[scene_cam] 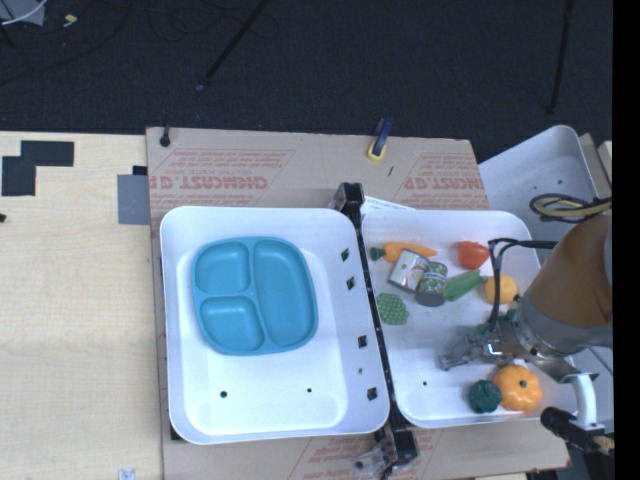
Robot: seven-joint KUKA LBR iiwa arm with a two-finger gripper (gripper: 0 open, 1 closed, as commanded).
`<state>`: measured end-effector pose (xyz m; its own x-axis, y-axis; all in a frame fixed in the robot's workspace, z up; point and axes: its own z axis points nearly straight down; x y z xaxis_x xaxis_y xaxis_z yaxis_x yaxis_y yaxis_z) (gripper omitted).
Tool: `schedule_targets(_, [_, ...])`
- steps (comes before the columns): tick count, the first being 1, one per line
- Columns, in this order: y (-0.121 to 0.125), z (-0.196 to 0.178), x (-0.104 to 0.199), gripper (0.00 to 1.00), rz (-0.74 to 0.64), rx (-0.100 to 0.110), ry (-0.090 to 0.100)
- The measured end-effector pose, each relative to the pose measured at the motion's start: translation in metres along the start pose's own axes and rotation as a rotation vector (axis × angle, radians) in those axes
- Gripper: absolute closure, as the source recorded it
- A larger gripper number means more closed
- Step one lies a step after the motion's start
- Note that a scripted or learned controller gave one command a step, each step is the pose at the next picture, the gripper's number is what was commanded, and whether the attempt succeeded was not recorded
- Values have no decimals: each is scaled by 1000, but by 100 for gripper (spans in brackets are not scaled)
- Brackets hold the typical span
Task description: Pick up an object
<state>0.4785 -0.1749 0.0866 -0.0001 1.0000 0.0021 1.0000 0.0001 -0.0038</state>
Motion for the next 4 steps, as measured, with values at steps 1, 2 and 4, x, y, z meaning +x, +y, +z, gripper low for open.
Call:
schedule_targets(1, [0, -11, -1, 100, 5, -2, 0])
schedule_targets(2, [10, -68, -4, 100, -1, -6, -3])
schedule_targets(4, [10, -143, -4, 100, -1, -5, -2])
